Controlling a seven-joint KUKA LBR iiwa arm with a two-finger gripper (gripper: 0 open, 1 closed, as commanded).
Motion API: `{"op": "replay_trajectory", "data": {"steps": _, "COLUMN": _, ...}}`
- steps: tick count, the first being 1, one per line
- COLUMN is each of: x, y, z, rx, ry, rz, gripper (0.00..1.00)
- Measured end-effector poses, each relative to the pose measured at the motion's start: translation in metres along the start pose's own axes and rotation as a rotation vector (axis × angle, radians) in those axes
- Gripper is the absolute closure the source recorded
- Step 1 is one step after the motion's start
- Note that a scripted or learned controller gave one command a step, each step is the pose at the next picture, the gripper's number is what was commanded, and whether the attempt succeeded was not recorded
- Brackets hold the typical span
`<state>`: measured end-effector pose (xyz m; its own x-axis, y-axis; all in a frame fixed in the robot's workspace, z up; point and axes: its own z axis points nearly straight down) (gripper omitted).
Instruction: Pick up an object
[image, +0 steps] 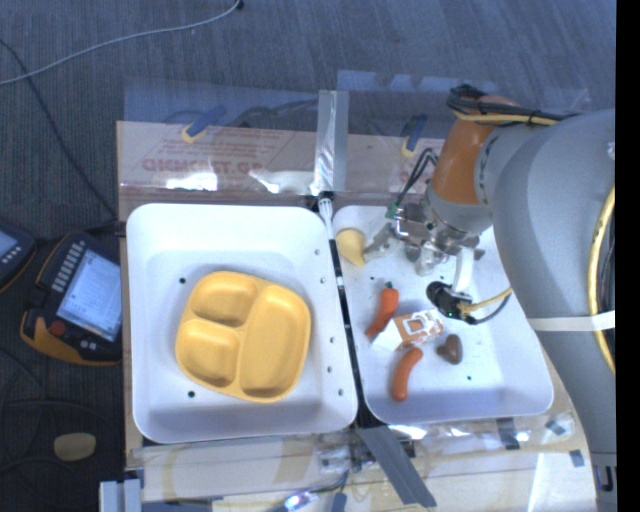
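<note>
Camera view has the gripper (432, 250) low over the right bin's (520, 395) far end; whether it is clenched or released, nobody can tell. Near it lie a yellow lump (350, 244), carrot (383, 309), sausage (405, 372), brown piece (452, 348).

Grey arm (560, 220) bent down, tool (425, 245) low

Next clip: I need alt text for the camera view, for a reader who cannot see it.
The grey arm's end effector hovers over the far end of the right bin, which holds a carrot, a sausage, a small brown item and a pale yellow piece. The left bin holds a yellow divided plate.
</note>
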<state>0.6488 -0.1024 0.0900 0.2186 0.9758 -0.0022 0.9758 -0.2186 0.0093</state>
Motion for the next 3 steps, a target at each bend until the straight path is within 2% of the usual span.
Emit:
{"op": "replay_trajectory", "data": {"steps": 1, "x": -0.006, "y": -0.044, "z": -0.001, "rx": -0.002, "ry": 0.000, "rz": -0.010, "gripper": 0.00}}
{"op": "replay_trajectory", "data": {"steps": 2, "x": -0.014, "y": -0.100, "z": -0.002, "rx": -0.006, "ry": 0.002, "rz": 0.033, "gripper": 0.00}}
{"op": "replay_trajectory", "data": {"steps": 3, "x": -0.040, "y": -0.143, "z": -0.003, "rx": -0.013, "ry": 0.002, "rz": -0.136, "gripper": 0.00}}
